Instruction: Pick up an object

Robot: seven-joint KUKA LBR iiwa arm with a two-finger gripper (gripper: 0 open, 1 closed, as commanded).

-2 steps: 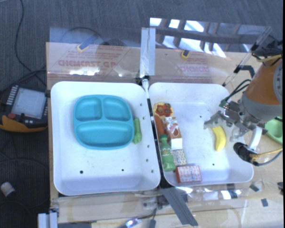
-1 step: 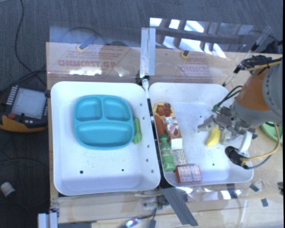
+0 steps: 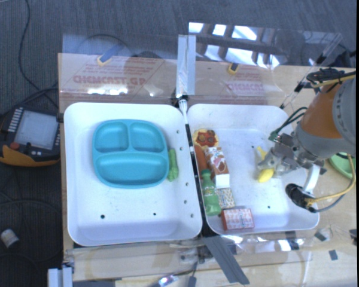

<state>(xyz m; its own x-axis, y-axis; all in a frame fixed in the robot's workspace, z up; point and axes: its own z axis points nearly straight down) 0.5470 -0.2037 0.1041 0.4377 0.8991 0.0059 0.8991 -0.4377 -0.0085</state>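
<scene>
Arm (image 3: 347,109): we see a grey shell with an orange band.
Cables (image 3: 323,199): we see yellow and black loops.

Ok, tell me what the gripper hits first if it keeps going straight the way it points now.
Most likely the small yellow object in the right bin. The gripper reaches in from the right, pointing down and left, and the yellow piece lies just beyond its tip. Height above the bin floor is hard to judge from this slanted view.

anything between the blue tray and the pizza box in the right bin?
Camera view: a green object beside the blue tray, then the bins' adjoining walls before the pizza box.
</scene>
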